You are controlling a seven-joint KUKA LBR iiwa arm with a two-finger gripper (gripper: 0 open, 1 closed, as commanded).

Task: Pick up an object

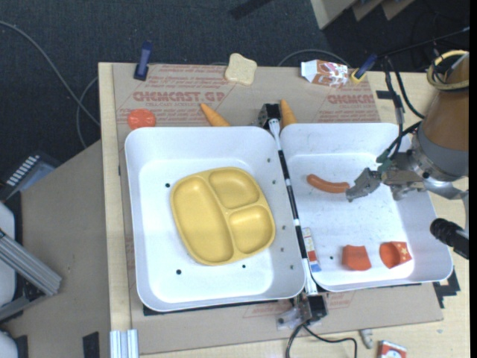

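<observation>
My tool [358,190] hangs in the right bin [337,137], beside the sausage [327,184]; its grip I cannot tell. Open floor lies below, toward two orange pieces [356,257] near the front rim.

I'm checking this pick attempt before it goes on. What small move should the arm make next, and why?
Probably a short nudge toward the left bin and then down. The pincer sits at the right end of the sausage in the right bin, not over its middle, so centring it first would likely give a surer grasp. The two orange pieces lie well clear near the front wall.
</observation>
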